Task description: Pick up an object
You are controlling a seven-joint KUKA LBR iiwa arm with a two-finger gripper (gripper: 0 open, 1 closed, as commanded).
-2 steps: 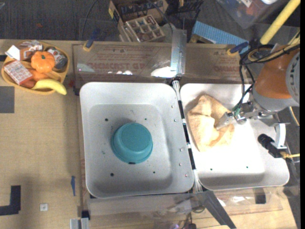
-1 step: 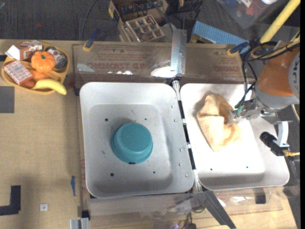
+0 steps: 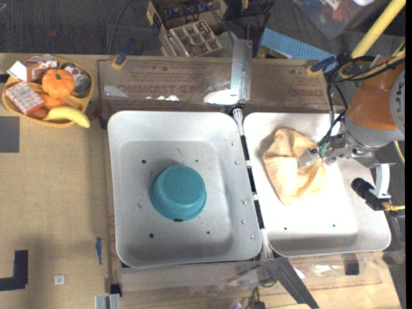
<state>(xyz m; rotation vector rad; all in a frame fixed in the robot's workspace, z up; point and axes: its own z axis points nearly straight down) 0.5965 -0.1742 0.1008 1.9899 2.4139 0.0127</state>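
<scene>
A teal bowl [image 3: 179,192] sits upside down in the left bin [image 3: 122,147]. Further over, a tan cloth [image 3: 290,165] lies crumpled in the right bin [image 3: 335,234]. The gripper [image 3: 313,158] pinches the cloth's right edge between its fingers. Beyond, a fruit basket [image 3: 45,95] rests on the bench.

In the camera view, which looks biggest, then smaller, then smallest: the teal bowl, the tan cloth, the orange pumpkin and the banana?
Largest to smallest as they look:
1. tan cloth and teal bowl, too alike to rank
2. banana
3. orange pumpkin, only slightly smaller than the banana
</scene>
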